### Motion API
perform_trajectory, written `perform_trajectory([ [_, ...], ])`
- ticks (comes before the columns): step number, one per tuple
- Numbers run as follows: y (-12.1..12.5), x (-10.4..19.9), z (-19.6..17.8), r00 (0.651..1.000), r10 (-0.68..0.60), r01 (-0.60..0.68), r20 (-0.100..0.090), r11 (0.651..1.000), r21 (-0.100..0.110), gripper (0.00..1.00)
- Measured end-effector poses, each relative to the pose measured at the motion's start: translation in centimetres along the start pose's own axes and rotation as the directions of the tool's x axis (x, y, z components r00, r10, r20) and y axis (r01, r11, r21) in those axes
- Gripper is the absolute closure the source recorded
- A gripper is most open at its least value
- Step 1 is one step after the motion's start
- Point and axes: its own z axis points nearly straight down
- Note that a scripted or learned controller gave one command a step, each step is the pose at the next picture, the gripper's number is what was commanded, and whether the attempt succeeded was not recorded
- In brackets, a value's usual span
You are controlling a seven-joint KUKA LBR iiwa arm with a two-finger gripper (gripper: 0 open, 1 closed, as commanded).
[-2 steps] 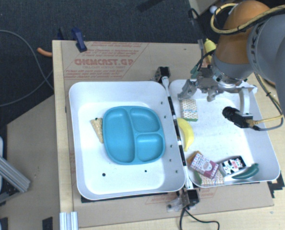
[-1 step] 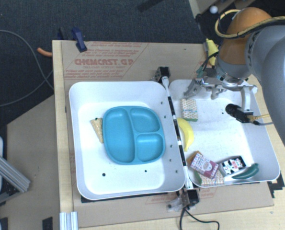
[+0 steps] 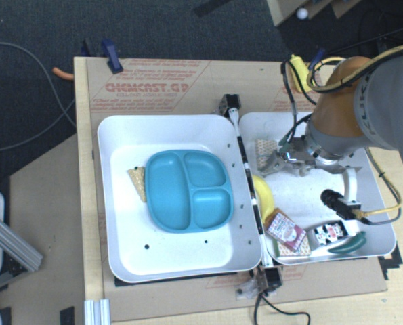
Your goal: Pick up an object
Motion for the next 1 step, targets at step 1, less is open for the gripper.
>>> perform_trajectory([
  [1,-10.42,-7.12,1.04,1.000,0.002,-0.002,0.001,1.000,0.000,0.00],
])
